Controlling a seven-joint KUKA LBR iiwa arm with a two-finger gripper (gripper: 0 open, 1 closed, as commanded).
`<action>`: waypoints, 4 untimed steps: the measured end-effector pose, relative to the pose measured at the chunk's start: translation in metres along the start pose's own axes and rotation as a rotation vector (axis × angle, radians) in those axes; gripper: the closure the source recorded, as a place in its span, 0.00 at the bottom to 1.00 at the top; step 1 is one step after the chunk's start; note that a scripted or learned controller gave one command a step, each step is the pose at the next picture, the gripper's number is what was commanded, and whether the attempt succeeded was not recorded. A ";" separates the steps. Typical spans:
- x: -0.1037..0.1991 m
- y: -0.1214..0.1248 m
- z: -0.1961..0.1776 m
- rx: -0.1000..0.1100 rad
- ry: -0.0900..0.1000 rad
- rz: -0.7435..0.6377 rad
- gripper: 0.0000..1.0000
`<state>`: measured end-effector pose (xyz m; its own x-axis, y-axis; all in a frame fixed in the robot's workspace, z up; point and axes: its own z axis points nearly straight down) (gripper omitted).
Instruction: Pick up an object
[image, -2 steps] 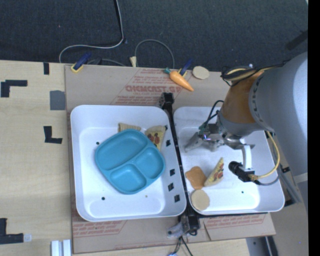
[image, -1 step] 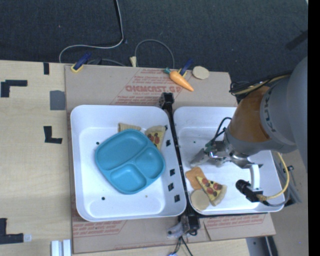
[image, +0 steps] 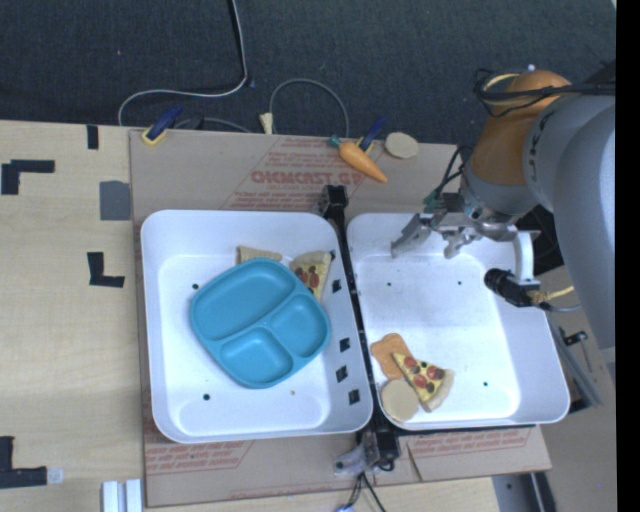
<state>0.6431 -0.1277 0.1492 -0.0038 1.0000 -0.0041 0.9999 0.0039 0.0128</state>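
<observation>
Your desk (image: 60, 330) is pale wood under a sheet of printed cardboard (image: 300, 172), with dark carpet (image: 350, 50) behind it and cables trailing across. Two white bins sit side by side on the cardboard: the left bin (image: 160, 300) and the right bin (image: 520, 385).

The gripper (image: 432, 236) hangs over the far edge of the right bin, and you can see its fingers (image: 409, 238) spread apart with nothing between them. So, as I read it, you are at the approach step: nothing is picked yet, and the arm is not above any object.

The nearest candidates lie at the near-left corner of the right bin, well apart from the gripper: one toy pizza slice (image: 425, 377), one orange-brown piece (image: 388, 352) touching it, and one pale round disc (image: 399, 403) just beside it. They are bunched together, so the next move likely calls for travelling toward that corner, centring over one piece, and descending with the fingers clear of its neighbours.

In the left bin you have one blue divided tray (image: 260, 322), with a second pizza slice (image: 313, 270) and one tan piece (image: 254, 255) tucked partly behind its far edge. On the cardboard beyond the bins lie one toy carrot (image: 360, 160) and one beige disc (image: 402, 146).
</observation>
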 end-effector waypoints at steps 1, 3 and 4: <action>0.082 0.028 -0.040 0.007 0.006 -0.006 0.00; 0.100 0.008 -0.035 0.011 0.004 0.001 0.00; 0.095 -0.046 -0.036 0.018 0.003 0.005 0.00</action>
<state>0.5967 -0.0326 0.1840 0.0010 1.0000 -0.0010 1.0000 -0.0010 -0.0048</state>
